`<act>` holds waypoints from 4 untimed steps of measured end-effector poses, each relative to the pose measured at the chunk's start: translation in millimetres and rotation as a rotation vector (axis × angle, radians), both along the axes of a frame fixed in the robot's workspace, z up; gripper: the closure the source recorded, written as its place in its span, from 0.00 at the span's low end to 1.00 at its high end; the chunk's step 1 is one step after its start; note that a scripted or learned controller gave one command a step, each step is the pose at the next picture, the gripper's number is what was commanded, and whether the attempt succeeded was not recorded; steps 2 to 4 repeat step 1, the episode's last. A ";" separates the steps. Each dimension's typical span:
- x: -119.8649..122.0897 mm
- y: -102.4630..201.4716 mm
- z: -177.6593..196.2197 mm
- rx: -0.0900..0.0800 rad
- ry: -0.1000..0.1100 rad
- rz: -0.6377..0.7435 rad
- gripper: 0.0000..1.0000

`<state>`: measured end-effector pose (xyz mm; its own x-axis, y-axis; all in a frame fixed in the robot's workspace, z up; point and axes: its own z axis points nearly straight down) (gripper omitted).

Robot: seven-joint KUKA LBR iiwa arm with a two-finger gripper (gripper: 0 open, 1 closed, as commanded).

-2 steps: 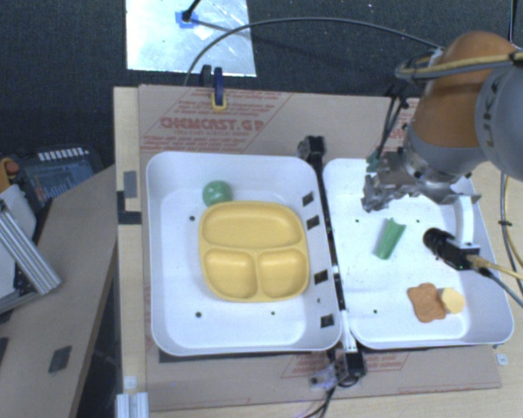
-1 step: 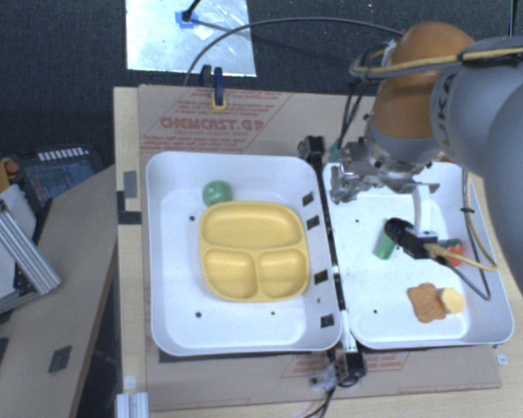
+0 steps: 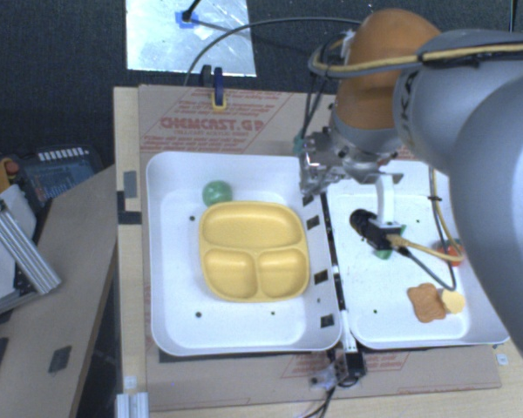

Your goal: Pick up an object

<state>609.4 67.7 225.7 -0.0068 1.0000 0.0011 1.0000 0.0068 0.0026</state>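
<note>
Looking down on both bins, I find the pincer (image 3: 316,179) hanging over the seam where the left bin (image 3: 157,259) meets the right bin (image 3: 481,320), toward their far edge. The wrist above hides so much of it that I cannot tell how far it is open or whether it has hold of anything. The nearest candidate, as I judge it, is the green ball (image 3: 216,192), which lies in the left bin toward the view's left of the pincer and at about the same depth. It sits just beyond the far rim of the yellow divided plate (image 3: 248,251), touching it or nearly so; I cannot say which. Being round, the ball has no long axis to line up with, so the move turns on a sideways shift toward the view's left and then a descent, with the plate's rim close enough to foul one side. In the right bin the other things lie farther off, toward the near corner: a flat brown piece (image 3: 426,302) with a small yellow piece (image 3: 453,301) just beside it, and a small green thing (image 3: 383,252) nearer the middle. I would go for the ball
</note>
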 end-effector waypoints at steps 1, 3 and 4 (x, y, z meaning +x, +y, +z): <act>24.0 42.8 -9.4 0.000 -0.001 0.000 1.00; 24.0 42.8 -9.4 0.000 -0.001 0.000 1.00; 24.0 42.8 -9.4 0.000 -0.001 0.000 1.00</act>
